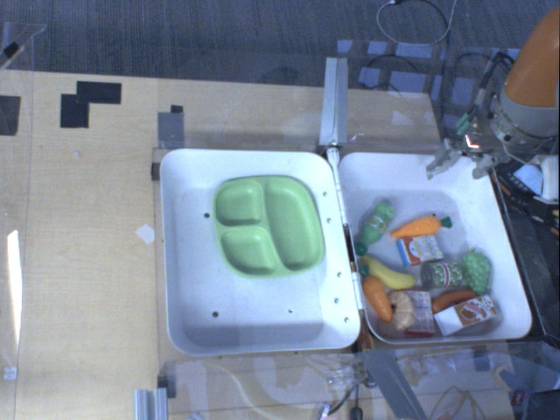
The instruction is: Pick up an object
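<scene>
The right bin (490, 201) holds a pile of toy food in its near half: a green bottle (376, 221), a carrot (418, 227), a small carton (423, 249), a yellow banana (391, 275), a dark can (442, 275), a green broccoli (477, 269), a red sausage (452, 299) and a white and red box (469, 313). My gripper (459, 165) hangs over the far edge of this bin, above and behind the pile. Its fingers are spread open with nothing between them.
A green divided plate (267, 224) lies in the left bin (188, 304). A metal post (335, 103) stands behind the wall between the bins. Cables (420, 24) trail behind the right bin. Bare floor shows in the right bin's far half.
</scene>
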Robot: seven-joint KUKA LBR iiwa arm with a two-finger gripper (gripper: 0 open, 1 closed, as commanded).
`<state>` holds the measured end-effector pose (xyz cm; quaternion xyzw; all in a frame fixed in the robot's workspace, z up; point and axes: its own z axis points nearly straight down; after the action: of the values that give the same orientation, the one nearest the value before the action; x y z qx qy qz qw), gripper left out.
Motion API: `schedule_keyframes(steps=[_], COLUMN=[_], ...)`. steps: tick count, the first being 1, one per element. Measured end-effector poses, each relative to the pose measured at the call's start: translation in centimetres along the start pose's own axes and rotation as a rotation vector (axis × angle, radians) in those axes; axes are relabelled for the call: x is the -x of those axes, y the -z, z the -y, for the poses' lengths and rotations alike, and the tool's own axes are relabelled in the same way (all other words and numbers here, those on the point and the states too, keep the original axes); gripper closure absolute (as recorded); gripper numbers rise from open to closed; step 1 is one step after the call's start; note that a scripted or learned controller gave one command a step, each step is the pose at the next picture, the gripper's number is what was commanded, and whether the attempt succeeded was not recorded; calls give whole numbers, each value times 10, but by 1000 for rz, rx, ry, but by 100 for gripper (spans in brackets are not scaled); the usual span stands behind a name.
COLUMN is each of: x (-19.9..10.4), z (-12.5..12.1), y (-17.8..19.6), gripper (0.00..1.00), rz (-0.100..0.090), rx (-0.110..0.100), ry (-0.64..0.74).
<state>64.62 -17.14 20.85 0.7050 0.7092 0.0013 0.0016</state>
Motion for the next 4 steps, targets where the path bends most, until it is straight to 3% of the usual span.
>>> schedule_keyframes(steps=[1,2,3,4], x=[4,-18,-34,-36], z=[-25,5,61,58], y=[-33,-120,-119,-107], gripper=[0,0,0,100], rz=[1,1,2,1], rx=[2,5,8,17], ry=[-67,194,188,189])
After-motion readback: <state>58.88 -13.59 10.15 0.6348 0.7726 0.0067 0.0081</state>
